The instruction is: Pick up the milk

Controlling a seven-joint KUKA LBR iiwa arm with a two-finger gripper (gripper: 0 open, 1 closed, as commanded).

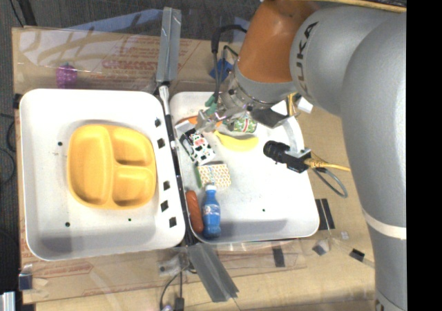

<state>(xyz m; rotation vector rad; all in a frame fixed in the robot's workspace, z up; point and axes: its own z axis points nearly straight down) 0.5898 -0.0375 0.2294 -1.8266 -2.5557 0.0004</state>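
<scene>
Fingers' state cannot be told: gripper (pixel 215 115) buried in clutter under wrist, reaching down into right bin (pixel 290 195). Milk (pixel 198 146) just beside, near the bin's left wall.

Overall light: fairly bright and even, falling from above.
Left bin (pixel 41 164): close to overexposed on the white floor, soft shading along the inner walls.
Yellow tray (pixel 110 164): saturated, with gentle shadow in its compartments.
Right bin (pixel 276 199): dimmer at the top, shaded beneath the arm (pixel 331 47).
Arm: smooth sheen on the grey shell, mild glare on the orange band.
Sharpness: soft throughout, small items grainy, labels unreadable.
Background: dark and murky.
</scene>
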